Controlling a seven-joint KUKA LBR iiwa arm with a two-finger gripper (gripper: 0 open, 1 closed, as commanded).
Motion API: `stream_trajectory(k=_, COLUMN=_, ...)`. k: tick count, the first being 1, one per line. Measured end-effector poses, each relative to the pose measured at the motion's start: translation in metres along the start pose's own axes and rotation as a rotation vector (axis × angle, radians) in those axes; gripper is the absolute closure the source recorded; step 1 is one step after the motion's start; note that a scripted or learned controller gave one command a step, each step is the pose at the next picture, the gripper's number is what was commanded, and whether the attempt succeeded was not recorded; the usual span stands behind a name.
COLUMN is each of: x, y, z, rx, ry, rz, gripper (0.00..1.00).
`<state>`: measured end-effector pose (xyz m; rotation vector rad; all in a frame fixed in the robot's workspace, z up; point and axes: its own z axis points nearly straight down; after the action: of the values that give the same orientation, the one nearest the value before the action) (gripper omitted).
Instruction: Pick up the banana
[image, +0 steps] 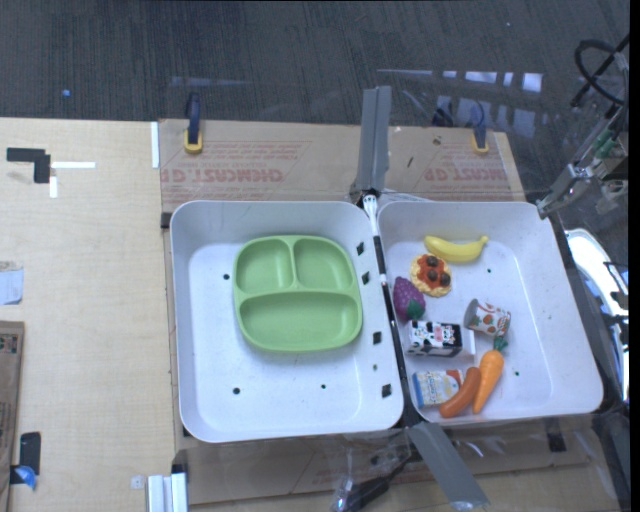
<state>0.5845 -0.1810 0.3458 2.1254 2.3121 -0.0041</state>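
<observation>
Two shallow white bins are sitting side by side on the bench. The banana (455, 247) is lying in the right bin (535, 300), near its far wall, with its curved side turned toward the far edge, and nothing is covering it. Just beside it, on the near side, a small yellow tart with red berries (432, 273) is resting; the two are very close, but whether they are touching is hard to say. A purple fruit (406, 298), perhaps grapes, is lying against the left wall of this bin. Below it a small black and white carton (436, 338) is lying on its side, and a white cup with an orange pattern (487, 319) is tipped over to its right. Two carrots (476, 385) are lying close together at the near side, and they are partly hiding a small light packet (431, 386), whose print is too small to read.

The left bin (200, 330) is holding a green divided plate (297, 293) with three compartments.

At the right edge of the view, some thin metal parts and cables (590, 150) are showing above the far corner of the right bin. They are cut off by the frame and blurred, so it is not possible to tell if this is the gripper, or how its tool is standing.
</observation>
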Motion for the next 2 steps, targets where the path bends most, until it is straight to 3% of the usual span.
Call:
stream_trajectory(k=1, x=0.01, y=0.041, z=0.145, rx=0.003, ry=0.003, rz=0.017, gripper=0.0)
stream_trajectory(k=2, x=0.058, y=0.063, z=0.25, rx=-0.008, ry=0.001, rz=-0.048, gripper=0.0)
